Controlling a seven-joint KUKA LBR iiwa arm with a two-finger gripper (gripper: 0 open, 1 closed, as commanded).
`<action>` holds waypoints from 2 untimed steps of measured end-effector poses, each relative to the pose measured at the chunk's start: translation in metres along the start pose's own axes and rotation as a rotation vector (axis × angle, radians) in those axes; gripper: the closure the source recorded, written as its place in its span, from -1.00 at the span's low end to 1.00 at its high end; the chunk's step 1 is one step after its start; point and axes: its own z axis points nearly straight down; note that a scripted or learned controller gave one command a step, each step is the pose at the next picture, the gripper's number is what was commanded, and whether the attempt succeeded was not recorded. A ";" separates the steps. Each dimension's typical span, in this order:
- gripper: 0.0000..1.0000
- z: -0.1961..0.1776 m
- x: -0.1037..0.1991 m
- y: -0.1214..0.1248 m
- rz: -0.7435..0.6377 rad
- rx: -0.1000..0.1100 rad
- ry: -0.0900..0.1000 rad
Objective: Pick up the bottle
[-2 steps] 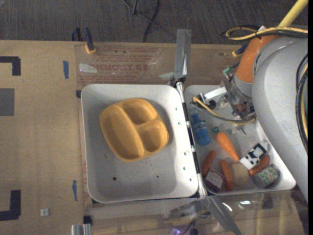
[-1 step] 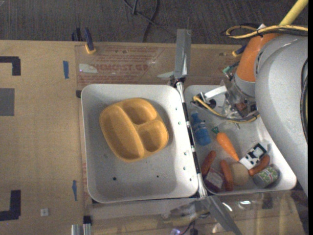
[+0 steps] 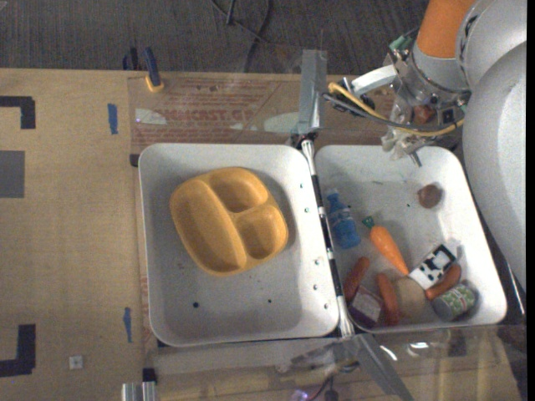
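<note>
A small blue bottle (image 3: 341,220) lies on its side against the left wall of the right bin (image 3: 393,174), cap toward the far edge. My gripper (image 3: 407,149) hangs over the bin's far rim, up and to the right of the bottle and well apart from it. Nothing shows between its fingers.
The right bin also holds a carrot (image 3: 388,249), two sausages (image 3: 357,276), a brown ball (image 3: 430,195), a black-and-white box (image 3: 435,264), a small can (image 3: 456,301) and a tan lump (image 3: 410,297). A yellow divided plate (image 3: 228,219) sits in the left bin (image 3: 167,307).
</note>
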 end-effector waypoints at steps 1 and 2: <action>1.00 -0.022 -0.062 -0.019 -0.268 0.002 -0.004; -1.00 -0.022 -0.062 -0.019 -0.268 0.002 -0.004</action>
